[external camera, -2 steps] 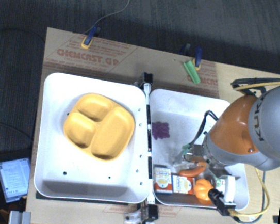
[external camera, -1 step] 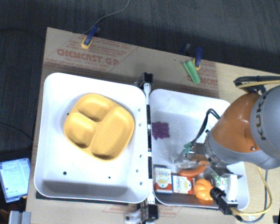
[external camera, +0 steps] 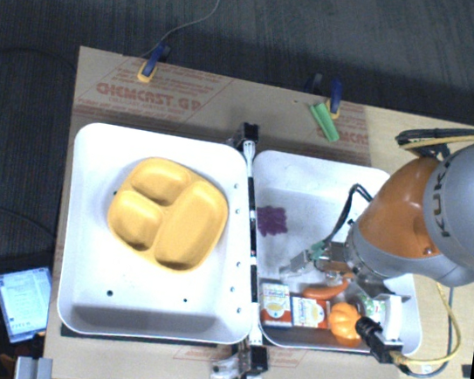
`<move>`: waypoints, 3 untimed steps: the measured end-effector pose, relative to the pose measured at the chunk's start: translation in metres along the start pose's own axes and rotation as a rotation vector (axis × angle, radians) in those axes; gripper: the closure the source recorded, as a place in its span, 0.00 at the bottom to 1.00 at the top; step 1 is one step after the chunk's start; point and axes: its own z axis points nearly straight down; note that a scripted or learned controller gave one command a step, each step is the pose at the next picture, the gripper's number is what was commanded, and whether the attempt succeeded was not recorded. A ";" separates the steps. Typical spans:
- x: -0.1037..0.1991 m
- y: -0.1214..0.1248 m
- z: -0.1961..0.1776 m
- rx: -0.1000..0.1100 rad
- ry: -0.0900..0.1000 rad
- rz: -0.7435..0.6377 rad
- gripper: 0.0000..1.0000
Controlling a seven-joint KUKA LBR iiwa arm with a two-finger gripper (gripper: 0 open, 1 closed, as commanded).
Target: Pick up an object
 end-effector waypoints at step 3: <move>0.002 -0.012 0.009 -0.001 -0.001 0.000 0.00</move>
